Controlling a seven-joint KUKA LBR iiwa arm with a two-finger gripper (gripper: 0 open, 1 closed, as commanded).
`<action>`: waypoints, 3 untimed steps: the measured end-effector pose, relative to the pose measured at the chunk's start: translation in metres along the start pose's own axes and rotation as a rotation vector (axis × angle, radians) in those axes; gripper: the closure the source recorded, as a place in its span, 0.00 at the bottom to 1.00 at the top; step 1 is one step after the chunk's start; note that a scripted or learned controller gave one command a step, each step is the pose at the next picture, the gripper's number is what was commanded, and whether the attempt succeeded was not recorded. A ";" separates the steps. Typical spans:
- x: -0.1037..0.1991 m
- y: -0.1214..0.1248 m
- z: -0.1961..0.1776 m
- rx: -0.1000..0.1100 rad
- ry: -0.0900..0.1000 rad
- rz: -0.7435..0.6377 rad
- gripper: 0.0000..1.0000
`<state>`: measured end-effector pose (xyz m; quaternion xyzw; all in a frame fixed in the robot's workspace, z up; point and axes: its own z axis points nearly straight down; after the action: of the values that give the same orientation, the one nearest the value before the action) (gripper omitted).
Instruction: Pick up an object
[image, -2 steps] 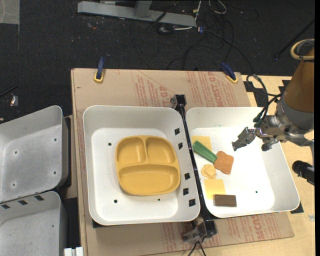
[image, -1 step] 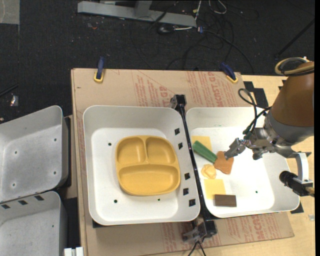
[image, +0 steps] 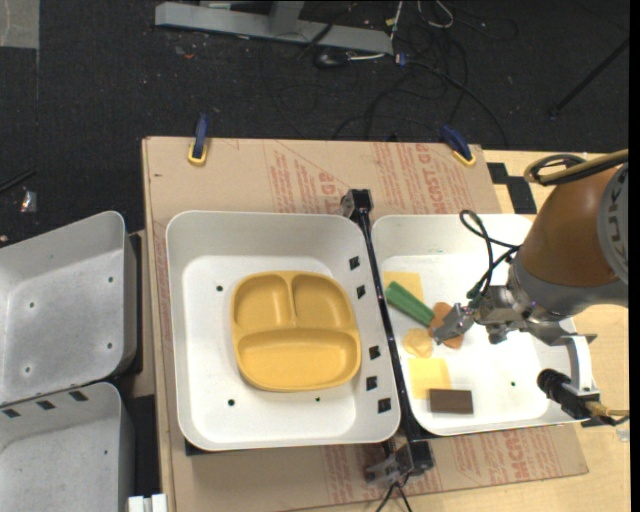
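Observation:
The right bin (image: 520, 405) holds several small items. A green block (image: 408, 301) lies slantwise on a pale yellow flat piece (image: 402, 282). Below them are a small orange piece (image: 456, 340), a pale round piece (image: 417, 346), a yellow square (image: 428, 374) and a brown block (image: 451, 401). My gripper (image: 447, 324) hangs low over the bin's left half, just right of the green block's lower end and right above the orange piece, which it partly hides. I cannot make out contact with any item.
A yellow divided plate (image: 295, 330) sits in the left bin (image: 195, 250). A black divider (image: 378, 310) runs between the bins. The grey and orange arm (image: 575, 240) covers the right bin's right side. Cables (image: 480, 240) loop above the gripper.

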<state>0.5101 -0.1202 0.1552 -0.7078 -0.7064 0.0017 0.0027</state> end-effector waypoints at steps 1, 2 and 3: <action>0.010 -0.005 0.054 -0.001 0.000 -0.001 0.00; 0.009 -0.004 0.041 -0.006 -0.001 0.001 1.00; 0.015 0.004 -0.007 -0.011 -0.002 -0.005 1.00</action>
<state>0.5142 -0.1054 0.1617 -0.7061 -0.7081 -0.0015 -0.0021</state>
